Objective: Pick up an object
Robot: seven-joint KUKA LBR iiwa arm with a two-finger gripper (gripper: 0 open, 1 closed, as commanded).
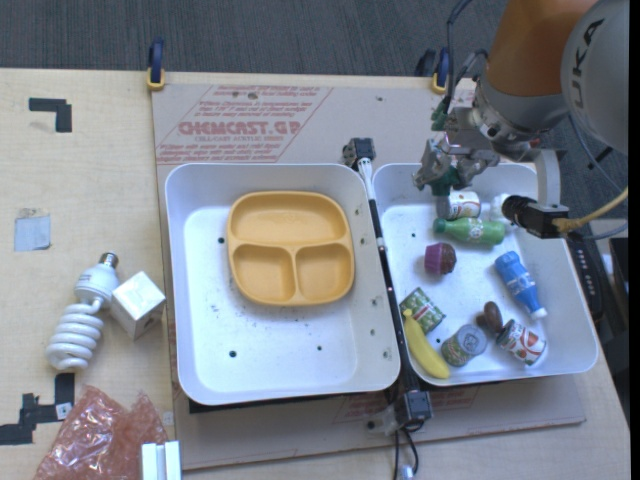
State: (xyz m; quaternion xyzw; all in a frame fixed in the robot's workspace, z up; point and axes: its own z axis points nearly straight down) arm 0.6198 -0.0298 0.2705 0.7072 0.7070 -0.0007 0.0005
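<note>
gripper [443,175]: over far end of right bin [570,363], finger state can't tell
objects: green bottle [472,231], purple piece [440,258], banana [424,346] in right bin
left bin [190,298]: yellow tray [290,246]

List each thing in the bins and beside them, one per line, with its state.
gripper: low over the right bin's far end
yellow tray: flat in left bin, upright
green bottle: lying on its side
blue bottle: lying on its side
banana: lying flat against the bin's left wall
purple object: resting alone
light bulb: lying on the bench
</note>
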